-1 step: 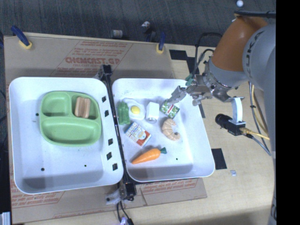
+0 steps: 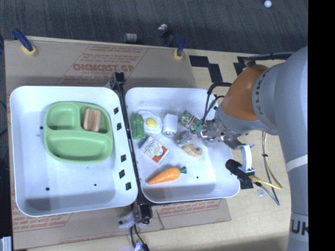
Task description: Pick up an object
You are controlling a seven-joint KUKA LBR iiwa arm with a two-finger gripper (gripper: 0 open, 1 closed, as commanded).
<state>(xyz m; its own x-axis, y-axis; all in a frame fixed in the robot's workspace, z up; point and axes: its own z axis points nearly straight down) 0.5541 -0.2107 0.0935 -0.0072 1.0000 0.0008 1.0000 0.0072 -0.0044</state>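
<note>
The gripper [image 2: 194,136] sits low in the right bin [image 2: 209,188], directly above a small tan object [image 2: 192,151] and beside a green-labelled packet [image 2: 189,120]; whether it is spread or pinched together cannot be determined from this angle, and nothing is visibly held. Other pickable items in the same bin are a carrot [image 2: 165,175] near the front wall, a red-and-white carton [image 2: 154,149], a fried egg [image 2: 151,122], a green vegetable piece [image 2: 137,126] and a white cup [image 2: 169,123]. The left bin [image 2: 26,192] holds a green divided tray [image 2: 78,130] with a brown block [image 2: 91,120] in its upper right compartment.
</note>
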